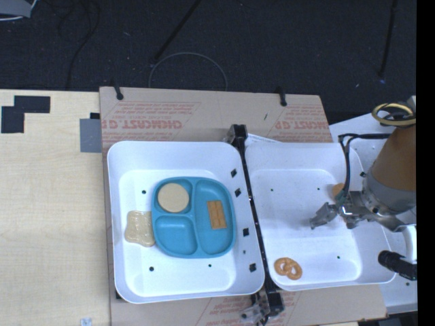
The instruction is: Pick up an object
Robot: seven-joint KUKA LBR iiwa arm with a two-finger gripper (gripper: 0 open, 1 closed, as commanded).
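Note:
A small brown pretzel [288, 268] lies in the right bin [299, 161], near its front left corner. My gripper [324, 217] hangs over the middle right of that bin, up and to the right of the pretzel and apart from it. I see nothing in it. The grey arm with its orange band [397, 161] comes in from the right. In the left bin [129, 270] a blue divided tray [185, 240] carries a round tan biscuit [172, 197] and a rectangular orange cracker [217, 214]. A pale bread-like piece [139, 228] lies against the tray's left edge.
A black divider [246, 202] runs between the two bins. Cardboard [204, 117] lies under and behind them. Cables [348, 158] hang near the arm on the right, over the right bin's far edge. A small orange bit [338, 190] shows beside the wrist.

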